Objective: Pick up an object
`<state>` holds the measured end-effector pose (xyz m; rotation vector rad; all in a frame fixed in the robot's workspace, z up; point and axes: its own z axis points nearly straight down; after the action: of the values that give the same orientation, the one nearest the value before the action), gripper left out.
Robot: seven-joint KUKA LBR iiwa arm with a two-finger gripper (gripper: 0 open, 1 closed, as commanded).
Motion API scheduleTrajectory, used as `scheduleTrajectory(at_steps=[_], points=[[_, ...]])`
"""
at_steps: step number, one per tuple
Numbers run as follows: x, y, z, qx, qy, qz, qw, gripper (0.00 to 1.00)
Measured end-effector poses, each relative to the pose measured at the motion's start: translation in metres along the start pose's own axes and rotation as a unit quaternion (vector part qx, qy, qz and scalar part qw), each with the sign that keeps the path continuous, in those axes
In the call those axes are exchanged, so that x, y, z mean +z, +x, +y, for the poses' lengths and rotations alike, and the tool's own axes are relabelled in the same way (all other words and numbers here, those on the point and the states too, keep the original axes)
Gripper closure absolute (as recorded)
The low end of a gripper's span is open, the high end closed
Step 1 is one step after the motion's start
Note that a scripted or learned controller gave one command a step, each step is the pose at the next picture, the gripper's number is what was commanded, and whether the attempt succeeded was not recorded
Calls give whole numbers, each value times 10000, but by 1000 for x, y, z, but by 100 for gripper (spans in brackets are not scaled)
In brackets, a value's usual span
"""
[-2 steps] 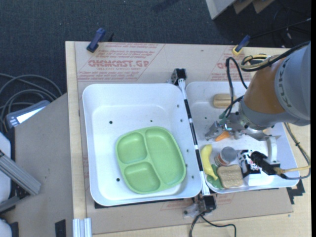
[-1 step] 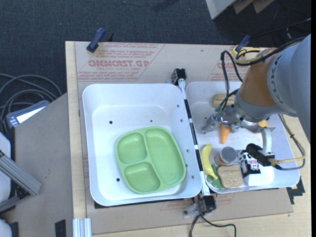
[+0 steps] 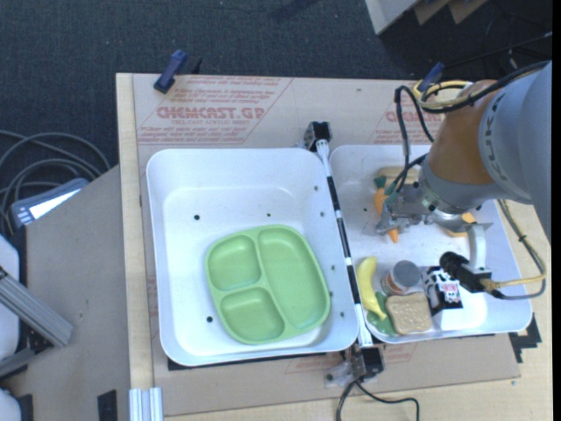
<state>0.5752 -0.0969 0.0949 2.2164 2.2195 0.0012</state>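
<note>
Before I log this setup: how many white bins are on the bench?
2. The left bin holds a green divided plate; the right bin holds the small items, with the arm hiding part of it.

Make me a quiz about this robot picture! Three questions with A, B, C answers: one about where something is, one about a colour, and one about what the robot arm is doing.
1. Where is the green plate?
A. In the left bin
B. In the right bin
C. On the floor

2. What colour is the banana?
A. Blue
B. Yellow
C. Red

3. Where is the gripper right now?
A. Over the green plate
B. Off the bench, over the cables
C. Down in the right bin, by the orange thing

Answers:
1 A, it lies inside the left bin.
2 B, it is yellow, at the right bin's left edge.
3 C, the arm reaches into the right bin.
</note>
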Motion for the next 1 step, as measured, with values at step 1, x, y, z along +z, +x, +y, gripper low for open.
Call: scheduleTrajectory(at_steps=[1], points=[[-90,65,-1,0,17,16,10000,100]])
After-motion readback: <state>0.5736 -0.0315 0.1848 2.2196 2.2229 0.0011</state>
